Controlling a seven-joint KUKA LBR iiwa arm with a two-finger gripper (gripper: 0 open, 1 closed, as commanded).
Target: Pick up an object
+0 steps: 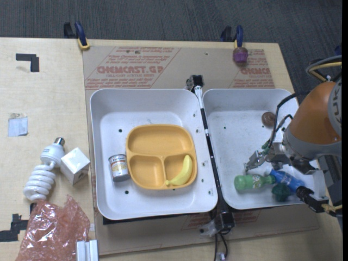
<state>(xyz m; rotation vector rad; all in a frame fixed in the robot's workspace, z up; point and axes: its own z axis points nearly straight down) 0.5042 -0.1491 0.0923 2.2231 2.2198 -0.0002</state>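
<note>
Nothing is lifted yet: the pincer [255, 161] hangs low in the right bin [239, 99] with its fingers apart and nothing between them, the green bottle [251, 182] lying just below it, so closing and raising remain.

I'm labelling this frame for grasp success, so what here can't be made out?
- The hand in the camera view: too small and dark against the right white plastic bin to read how its fingers stand.
- The dark teal object beside the green plastic bottle: partly covered by the grey arm, shape unclear.
- The small brown round object: too small to identify.
</note>
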